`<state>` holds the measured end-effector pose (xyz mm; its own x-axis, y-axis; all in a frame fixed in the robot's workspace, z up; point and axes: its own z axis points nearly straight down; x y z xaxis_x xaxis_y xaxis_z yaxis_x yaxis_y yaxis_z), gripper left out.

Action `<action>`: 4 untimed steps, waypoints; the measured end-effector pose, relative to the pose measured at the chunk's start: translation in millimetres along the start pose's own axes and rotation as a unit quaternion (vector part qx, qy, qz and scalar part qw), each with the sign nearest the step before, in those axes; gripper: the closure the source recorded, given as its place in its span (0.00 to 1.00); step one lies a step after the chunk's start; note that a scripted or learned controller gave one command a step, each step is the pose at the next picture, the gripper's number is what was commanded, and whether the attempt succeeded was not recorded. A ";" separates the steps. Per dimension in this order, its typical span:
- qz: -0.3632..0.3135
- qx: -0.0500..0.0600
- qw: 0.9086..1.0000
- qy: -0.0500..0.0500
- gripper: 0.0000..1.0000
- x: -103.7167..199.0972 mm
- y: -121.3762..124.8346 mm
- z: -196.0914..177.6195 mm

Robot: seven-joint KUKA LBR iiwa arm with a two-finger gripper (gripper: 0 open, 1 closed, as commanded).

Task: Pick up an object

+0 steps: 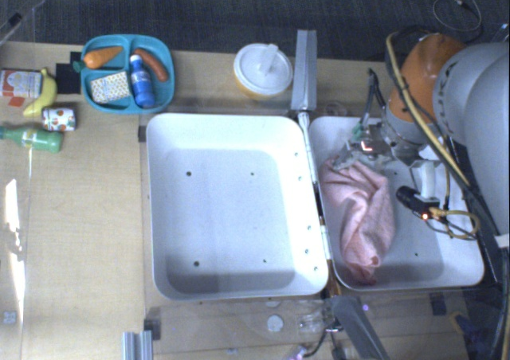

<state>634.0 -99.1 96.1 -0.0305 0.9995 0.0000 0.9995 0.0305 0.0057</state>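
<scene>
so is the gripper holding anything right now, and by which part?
Cannot be told. The gripper is down at the top end of the pink cloth in the right bin.

The arm [470,88] reached in from the right, its broad grey body filling the upper right corner, with the orange band [426,64] showing above the wrist. Yellow and black cables [446,183] looped along its side. The wrist pointed down and left, and the gripper [360,151] sat low at its end, its metal parts crowded together.
</scene>
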 end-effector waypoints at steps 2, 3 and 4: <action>-0.006 -0.004 1.000 -0.001 0.00 15.5 -29.2 6.2; -0.005 -0.008 1.000 -0.002 1.00 15.2 -26.4 -6.8; -0.158 0.000 0.987 0.000 1.00 47.9 31.3 -89.7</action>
